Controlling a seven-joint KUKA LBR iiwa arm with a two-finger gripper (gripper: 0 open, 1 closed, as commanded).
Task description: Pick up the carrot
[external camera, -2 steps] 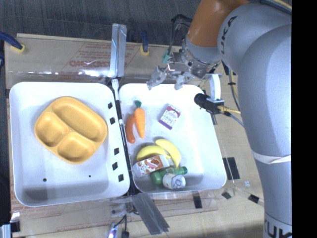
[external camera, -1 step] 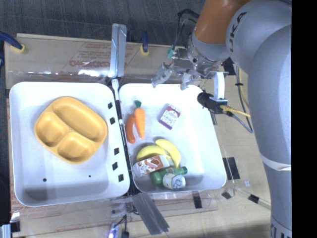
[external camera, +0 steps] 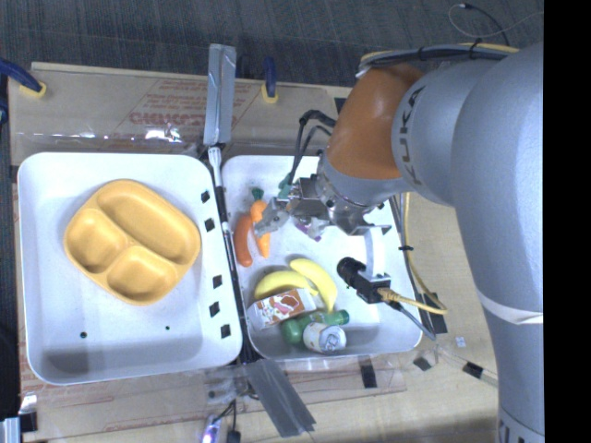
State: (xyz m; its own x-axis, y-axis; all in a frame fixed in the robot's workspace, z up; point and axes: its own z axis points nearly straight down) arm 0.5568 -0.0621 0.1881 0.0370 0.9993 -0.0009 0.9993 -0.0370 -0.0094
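Hovering in the right bin (external camera: 392, 335), the end effector (external camera: 288, 206) sits just beside the carrot (external camera: 260, 227), whose long axis follows the bin's left wall; its grip state I cannot tell.

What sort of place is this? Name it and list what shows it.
Probably a robotics lab bench for grasping trials: a KUKA arm reaches over two white bins, toy food such as a carrot and bananas fills one, and cardboard is clamped beneath.
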